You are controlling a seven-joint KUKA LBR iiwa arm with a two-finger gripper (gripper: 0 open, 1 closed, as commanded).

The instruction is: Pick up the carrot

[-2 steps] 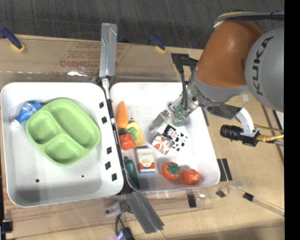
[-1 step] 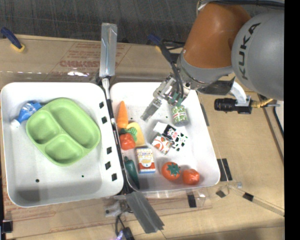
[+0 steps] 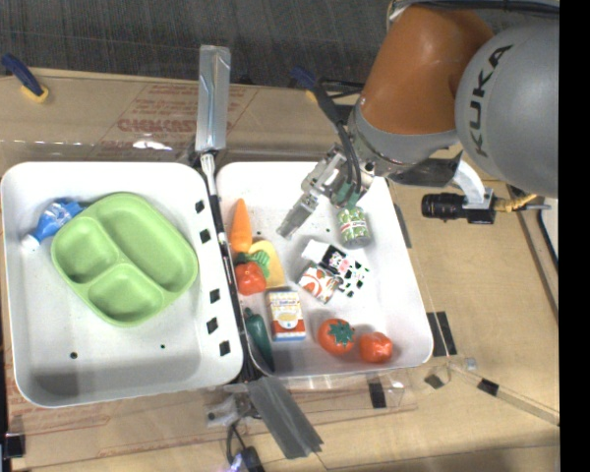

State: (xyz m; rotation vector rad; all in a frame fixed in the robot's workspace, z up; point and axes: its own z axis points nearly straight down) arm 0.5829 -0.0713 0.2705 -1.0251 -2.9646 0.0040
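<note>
A carrot (image 3: 240,226) is seen lying along the left wall of the right-hand bin (image 3: 413,293), its thick end toward the back, touching the cluster of toy food below it: a tomato (image 3: 250,277), a yellow piece (image 3: 267,261) and a small juice carton (image 3: 287,316). The crowding against the divider is judged to leave little room on the carrot's left side, so an approach from above or from the bin's open middle would probably be called for. The gripper (image 3: 297,218) is held low over the bin's upper middle, near the carrot but apart from it, angled down and to the left. Whether the jaws are parted or closed cannot be told, since they are seen as a single grey shape; nothing is seen grasped. The grey arm (image 3: 501,87), with its orange band, is reached in from the right above a small green can (image 3: 354,226). A black-and-white cow-patterned box (image 3: 336,269), a strawberry (image 3: 336,335) and a second tomato (image 3: 376,346) are scattered nearer the front. In the left bin (image 3: 39,362), a green divided plate (image 3: 124,256) is rested beside a blue item (image 3: 55,214). The pick is judged not yet begun.
</note>
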